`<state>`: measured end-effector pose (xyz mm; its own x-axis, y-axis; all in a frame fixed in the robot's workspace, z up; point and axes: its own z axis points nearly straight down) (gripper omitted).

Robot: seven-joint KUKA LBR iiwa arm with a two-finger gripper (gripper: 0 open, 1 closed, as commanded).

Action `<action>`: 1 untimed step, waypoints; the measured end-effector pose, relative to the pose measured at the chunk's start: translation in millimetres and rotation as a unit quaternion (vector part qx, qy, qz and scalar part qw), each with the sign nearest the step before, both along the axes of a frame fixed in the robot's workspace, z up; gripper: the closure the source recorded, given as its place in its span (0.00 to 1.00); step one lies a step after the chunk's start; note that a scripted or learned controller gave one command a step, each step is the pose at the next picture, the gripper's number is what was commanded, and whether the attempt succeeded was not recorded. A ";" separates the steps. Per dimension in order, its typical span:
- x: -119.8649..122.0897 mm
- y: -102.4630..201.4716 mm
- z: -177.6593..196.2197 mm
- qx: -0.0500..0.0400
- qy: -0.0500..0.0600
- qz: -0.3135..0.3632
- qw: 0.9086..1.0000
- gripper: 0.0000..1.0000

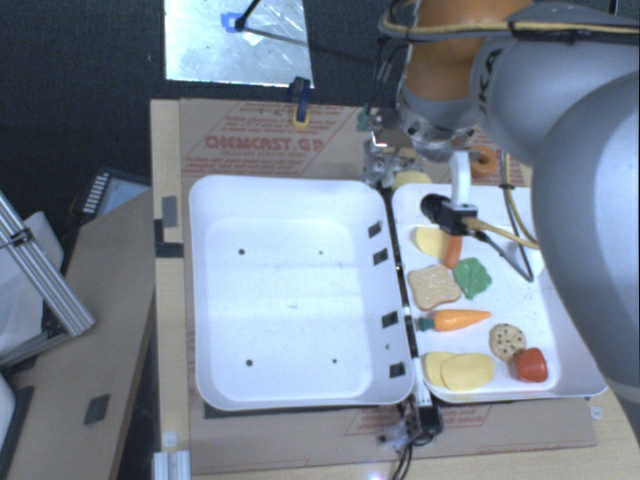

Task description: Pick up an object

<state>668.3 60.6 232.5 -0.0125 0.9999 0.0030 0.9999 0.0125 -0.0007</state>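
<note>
The right bin (560, 368) holds several toy foods: a bread slice (433, 286), a green leaf (472, 276), a carrot (460, 319), a cookie (507, 341), a red piece (530, 365), two yellow slices (460, 370), a pale yellow wedge (429, 240) and a small orange-red stick (453, 250). My gripper (381, 166) hangs low over the far left corner of this bin, below the orange band (455, 28). A pale yellow item (410, 179) lies just right of it, partly hidden by the wrist. I see nothing held.
The left bin (290, 288) lies beside the right one, their walls joined by black clips (388, 316). A black and white fitting (447, 208) with cables hangs from the wrist over the right bin. The big grey arm (580, 168) covers that bin's right side.
</note>
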 end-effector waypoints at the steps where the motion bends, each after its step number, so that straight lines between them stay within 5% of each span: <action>1: -0.9 62.7 54.9 0.001 -0.004 -0.001 1.000 1.00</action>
